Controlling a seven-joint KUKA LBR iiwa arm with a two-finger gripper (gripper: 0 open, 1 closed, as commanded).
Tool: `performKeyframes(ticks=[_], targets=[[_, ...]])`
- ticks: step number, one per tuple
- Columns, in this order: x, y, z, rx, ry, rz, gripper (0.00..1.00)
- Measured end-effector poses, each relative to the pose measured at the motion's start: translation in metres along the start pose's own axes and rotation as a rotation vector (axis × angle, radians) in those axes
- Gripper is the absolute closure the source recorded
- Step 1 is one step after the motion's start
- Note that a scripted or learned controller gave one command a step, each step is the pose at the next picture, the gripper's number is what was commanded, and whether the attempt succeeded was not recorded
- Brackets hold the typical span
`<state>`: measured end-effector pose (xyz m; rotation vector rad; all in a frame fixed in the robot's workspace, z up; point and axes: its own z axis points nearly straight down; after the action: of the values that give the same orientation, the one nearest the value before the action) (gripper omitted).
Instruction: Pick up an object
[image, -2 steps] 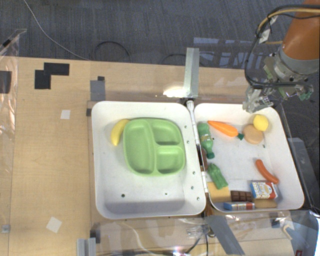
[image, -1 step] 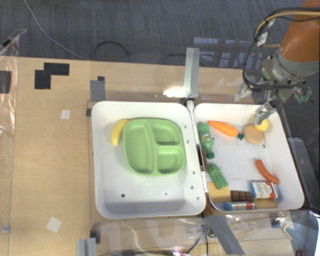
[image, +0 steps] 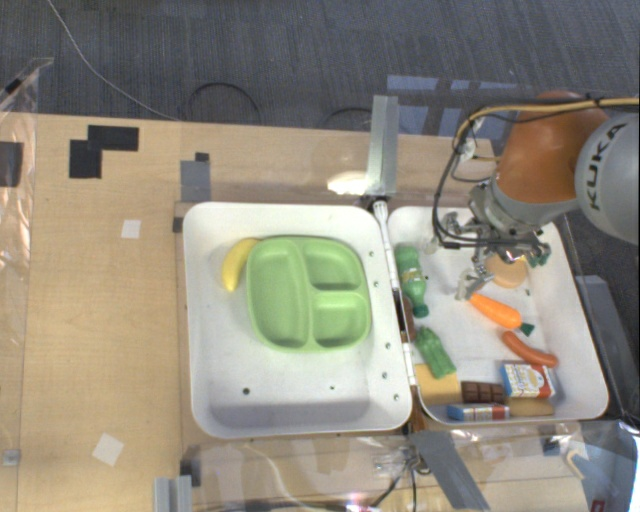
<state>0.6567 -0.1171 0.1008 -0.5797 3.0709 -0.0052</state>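
You are at the approach step: the gripper (image: 497, 262) hangs above the right bin (image: 590, 385), its finger state impossible to tell, and next must descend squarely onto the carrot (image: 496, 310).

left bin (image: 210, 330): green divided plate (image: 305, 293) | banana (image: 235, 264) touching plate's left edge

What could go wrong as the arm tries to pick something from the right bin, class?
The tool hangs right beside the carrot, so it might nudge the carrot away instead of gripping it. The toys in the right bin lie close together; the sausage and carton could get bumped during a grasp.
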Motion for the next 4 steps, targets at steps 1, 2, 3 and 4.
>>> performKeyframes(ticks=[1, 2, 3, 4], targets=[[0.056, 0.025, 0.01, -0.002, 0.003, 0.008, 0.0], [0.049, 0.024, -0.006, 0.007, -0.017, 0.003, 1.0], [0.01, -0.05, -0.131, 0.005, -0.003, -0.235, 1.0], [0.01, -0.047, -0.126, -0.002, 0.003, -0.237, 0.0]])
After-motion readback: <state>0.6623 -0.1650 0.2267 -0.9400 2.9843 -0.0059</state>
